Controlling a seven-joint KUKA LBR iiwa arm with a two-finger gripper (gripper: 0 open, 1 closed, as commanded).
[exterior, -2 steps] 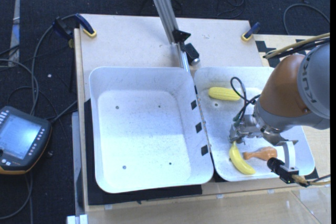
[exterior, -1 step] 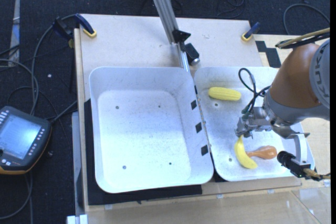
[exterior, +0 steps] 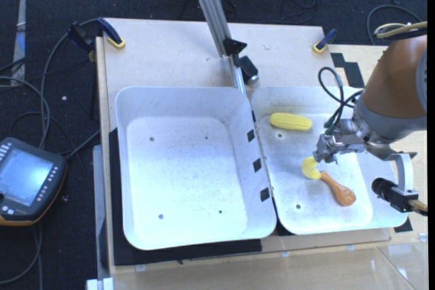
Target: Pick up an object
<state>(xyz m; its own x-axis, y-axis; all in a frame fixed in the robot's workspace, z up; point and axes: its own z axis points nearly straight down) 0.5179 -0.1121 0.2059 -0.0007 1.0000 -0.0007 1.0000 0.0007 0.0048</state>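
Worktop (exterior: 204,51): pale board carrying two shallow white bins side by side. Left bin (exterior: 183,166) is the larger in view. Right bin (exterior: 292,214) holds the objects and the arm's working end.

Arm (exterior: 397,88): grey with an orange band, enters from the right edge and bends down over the right bin. A slanted metal post (exterior: 211,3) crosses the top of the view and ends near the seam between the bins. A handheld control unit (exterior: 27,180) with a screen lies on the dark floor to the left, cable attached.

Hand (exterior: 326,154): low over the middle of the right bin. Finger opening cannot be made out at this angle; cannot tell whether wide or narrow, and nothing is visibly between the fingers.

Objects in the right bin:
- Corn cob (exterior: 291,121), yellow, lying flat toward the bin's far side, up and left of the hand, apart from it.
- Spoon-like toy (exterior: 327,181) with a yellow head and orange handle, lying diagonally. Its yellow end sits just below and left of the hand, very close; contact cannot be judged. The orange end points away toward the bin's near right corner.
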